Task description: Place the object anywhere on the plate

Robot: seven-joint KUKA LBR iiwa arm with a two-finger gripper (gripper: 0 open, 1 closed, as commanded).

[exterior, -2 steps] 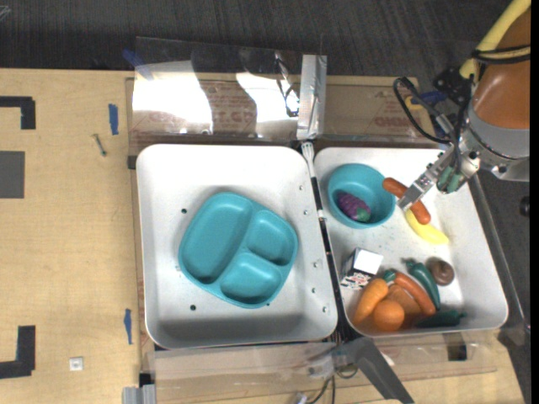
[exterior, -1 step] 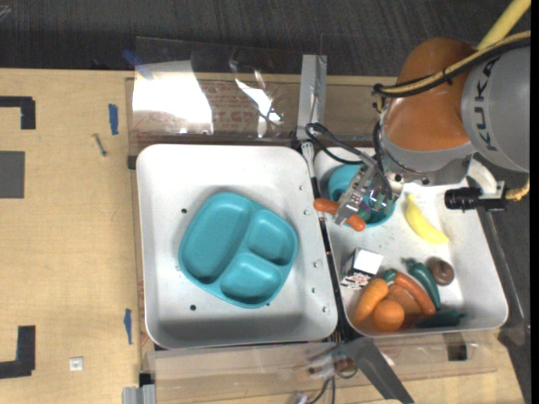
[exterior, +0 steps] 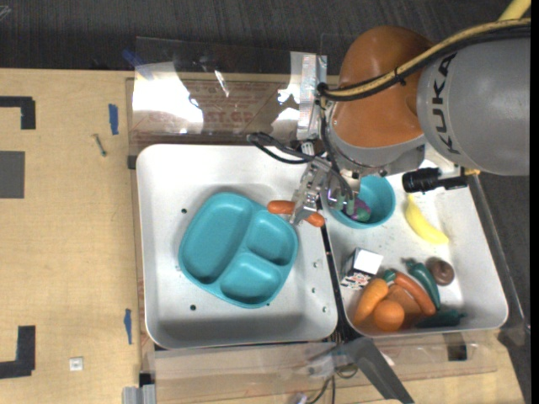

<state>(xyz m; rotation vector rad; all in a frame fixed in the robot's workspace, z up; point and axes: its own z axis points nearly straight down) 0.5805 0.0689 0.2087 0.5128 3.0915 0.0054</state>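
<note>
2 white bins [exterior: 160, 310] share the desk as the gripper [exterior: 305, 207], jaws clamped on an orange carrot [exterior: 283, 208], hovers beside the teal plate [exterior: 238, 247], near a teal bowl [exterior: 379, 202].

The arm [exterior: 484, 91] has a smooth grey shell with black letters "KUKA" on its side. Next to it comes a rounded orange band [exterior: 379, 87] — glossy, like a dome. A yellow cable and a black cable run together over the orange part. The gripper [exterior: 313, 194] is small and metallic, with thin black wires around its base.
</note>
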